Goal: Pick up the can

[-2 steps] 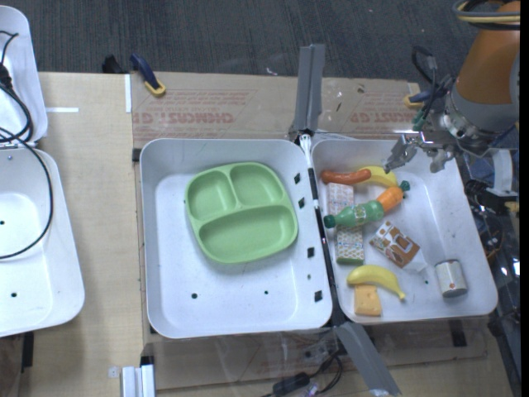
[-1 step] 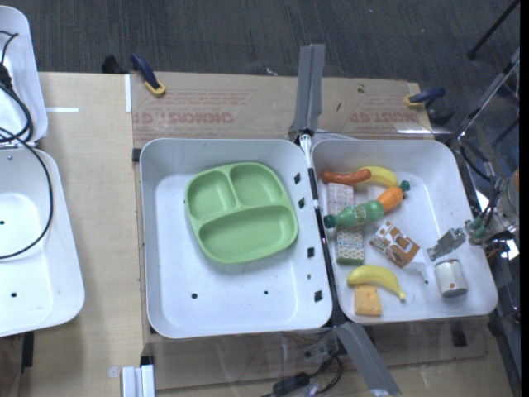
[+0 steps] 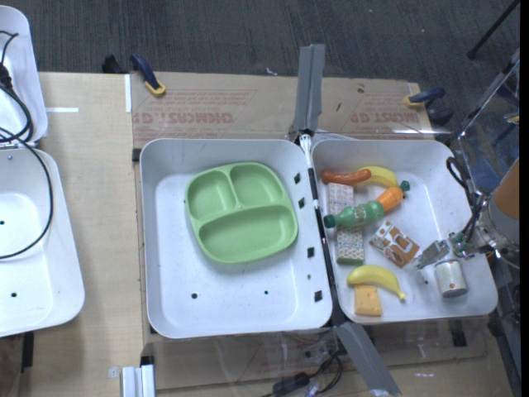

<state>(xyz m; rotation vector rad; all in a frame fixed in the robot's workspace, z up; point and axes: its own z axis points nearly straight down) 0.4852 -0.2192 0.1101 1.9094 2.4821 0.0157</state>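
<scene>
The can [image 3: 450,278] lies on its side in the right bin's [image 3: 430,151] near right corner, and the gripper [image 3: 446,253] hovers just above it, likely lining up a grasp, though whether it is released or clenched I cannot tell.

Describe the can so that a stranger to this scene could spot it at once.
Look in the right-hand white bin, at its near right corner. There the can lies beside the gripper, to the right of a yellow banana. It is the only silvery metal cylinder among coloured toy foods and small boxes.
</scene>
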